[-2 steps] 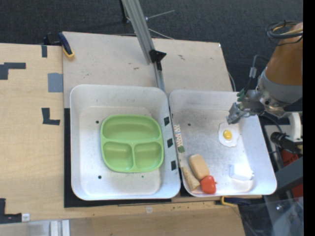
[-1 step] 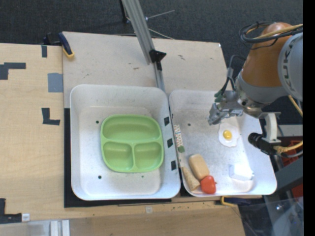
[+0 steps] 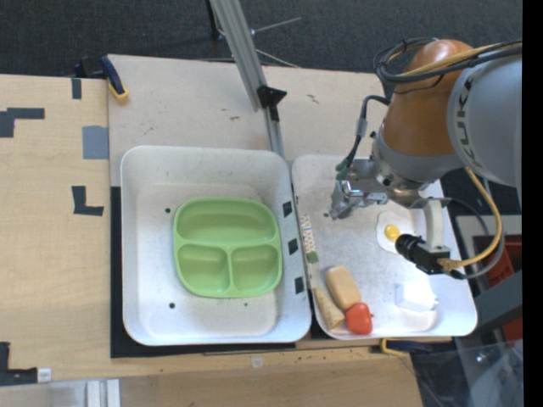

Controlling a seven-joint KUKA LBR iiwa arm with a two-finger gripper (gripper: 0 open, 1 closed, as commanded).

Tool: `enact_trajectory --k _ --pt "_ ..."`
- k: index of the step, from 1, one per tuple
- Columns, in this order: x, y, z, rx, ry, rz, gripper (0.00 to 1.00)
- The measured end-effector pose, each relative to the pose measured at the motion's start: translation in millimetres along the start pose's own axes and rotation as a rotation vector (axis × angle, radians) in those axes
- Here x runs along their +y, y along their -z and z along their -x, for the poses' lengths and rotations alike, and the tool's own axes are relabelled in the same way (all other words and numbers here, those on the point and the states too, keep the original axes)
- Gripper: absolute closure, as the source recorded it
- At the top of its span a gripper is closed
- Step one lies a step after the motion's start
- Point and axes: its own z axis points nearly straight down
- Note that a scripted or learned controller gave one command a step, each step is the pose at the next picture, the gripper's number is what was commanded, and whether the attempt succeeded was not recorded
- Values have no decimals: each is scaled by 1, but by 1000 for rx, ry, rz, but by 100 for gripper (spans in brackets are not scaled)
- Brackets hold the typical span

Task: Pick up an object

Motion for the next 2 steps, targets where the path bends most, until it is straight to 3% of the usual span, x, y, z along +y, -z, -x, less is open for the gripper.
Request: enact_trajectory --k 2 --pt "-14 -17 -96 -2 -1 -2 100"
